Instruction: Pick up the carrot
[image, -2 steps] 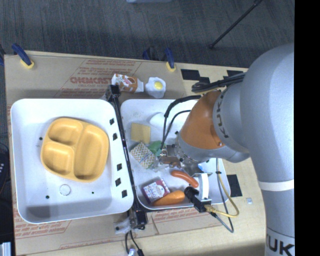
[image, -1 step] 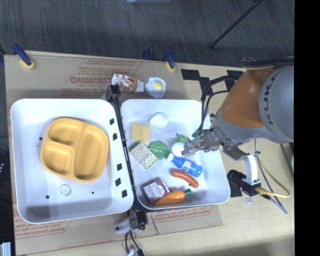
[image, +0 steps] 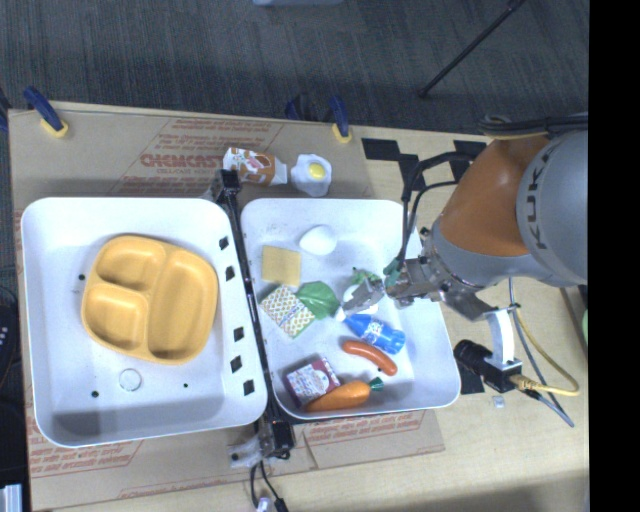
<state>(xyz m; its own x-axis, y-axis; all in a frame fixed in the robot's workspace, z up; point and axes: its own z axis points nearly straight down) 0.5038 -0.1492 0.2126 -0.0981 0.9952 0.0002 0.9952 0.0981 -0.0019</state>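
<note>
Carrot (image: 340, 396) lies flat along the near wall of the right bin (image: 432, 385), untouched, green stub toward the arm side. I take it as my landmark. Touching it on its left-far side: a small red packet (image: 312, 379). Just beyond it: a red sausage (image: 370, 356), then a blue bottle (image: 376, 331). Farther beyond, well apart from the carrot, hangs the hand (image: 364, 292); its fingers look parted with nothing between them. My judgement: no part of the pick is done. Left to do: bring the hand nearer over the carrot, lower, close, lift.
</note>
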